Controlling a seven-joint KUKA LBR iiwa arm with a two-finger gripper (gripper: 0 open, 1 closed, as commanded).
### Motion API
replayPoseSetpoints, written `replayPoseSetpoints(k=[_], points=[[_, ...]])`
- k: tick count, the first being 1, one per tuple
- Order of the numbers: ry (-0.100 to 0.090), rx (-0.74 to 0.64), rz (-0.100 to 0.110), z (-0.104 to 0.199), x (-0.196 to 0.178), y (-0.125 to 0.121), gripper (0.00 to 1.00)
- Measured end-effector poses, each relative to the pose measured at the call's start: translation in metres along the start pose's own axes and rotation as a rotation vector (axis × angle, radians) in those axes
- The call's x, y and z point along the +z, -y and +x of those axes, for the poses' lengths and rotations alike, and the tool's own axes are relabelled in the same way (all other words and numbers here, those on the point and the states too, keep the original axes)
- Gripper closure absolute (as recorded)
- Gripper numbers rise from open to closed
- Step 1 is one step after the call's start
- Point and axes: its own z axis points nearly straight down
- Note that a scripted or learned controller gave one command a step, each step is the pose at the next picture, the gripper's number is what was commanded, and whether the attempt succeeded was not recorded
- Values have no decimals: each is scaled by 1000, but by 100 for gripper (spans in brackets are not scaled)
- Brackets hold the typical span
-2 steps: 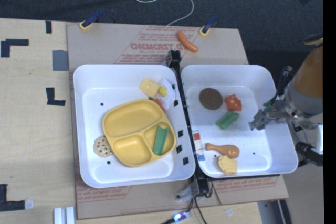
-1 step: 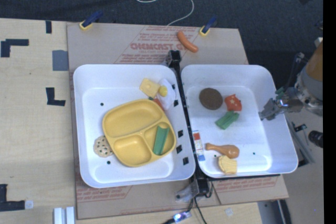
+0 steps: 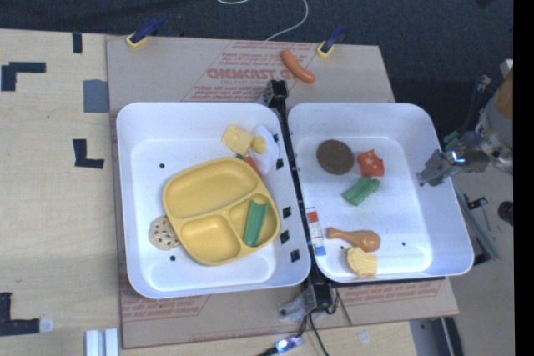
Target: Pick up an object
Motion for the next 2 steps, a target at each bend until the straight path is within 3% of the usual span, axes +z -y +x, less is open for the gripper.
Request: replayPoseSetpoints(k=[2], points=[[-1,-2,4,95,9,15,100]])
